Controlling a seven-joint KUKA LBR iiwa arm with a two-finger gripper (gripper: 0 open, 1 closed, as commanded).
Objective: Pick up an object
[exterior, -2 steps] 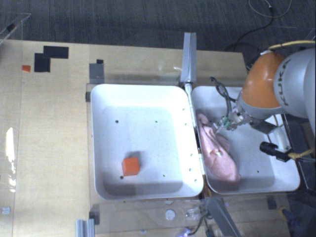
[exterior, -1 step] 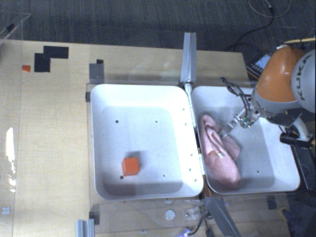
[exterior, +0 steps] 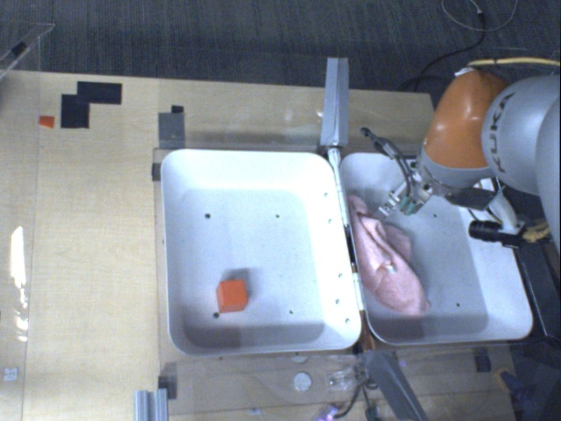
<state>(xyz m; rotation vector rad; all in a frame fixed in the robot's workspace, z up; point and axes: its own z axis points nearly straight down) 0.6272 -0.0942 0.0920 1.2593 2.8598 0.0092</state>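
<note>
We see a pink cloth (exterior: pixel 387 267) lying in the right bin (exterior: pixel 491 314), bunched against that bin's left wall just right of the frame's centre. It looks soft and crumpled, a long lump with folds running along it, narrow at its upper end and wider and rounder toward the lower end. Its upper tip lies close to the gripper (exterior: pixel 401 203), which hangs over the upper left part of the same bin; we cannot tell whether the claw is apart or together, as its tip is small and blurred, and we see nothing clamped in it.

The gripper hangs from the arm (exterior: pixel 513 139) at the right of the frame, a smooth grey shell with a glossy orange band above the wrist.

In the left bin (exterior: pixel 175 235), toward its lower left, we see a small orange block (exterior: pixel 232 296), boxy with flat faces and a matte look, sitting alone and well apart from the cloth. Both bins are shallow white trays with rounded corners and smooth, hard-looking floors dotted with a few small dark holes. They sit side by side, touching along a metal divider strip (exterior: pixel 335 103) that runs up past their top edge. Under them lies a pale wooden bench (exterior: pixel 79 279), with black marks (exterior: pixel 86 102) near the upper left of the frame.
</note>
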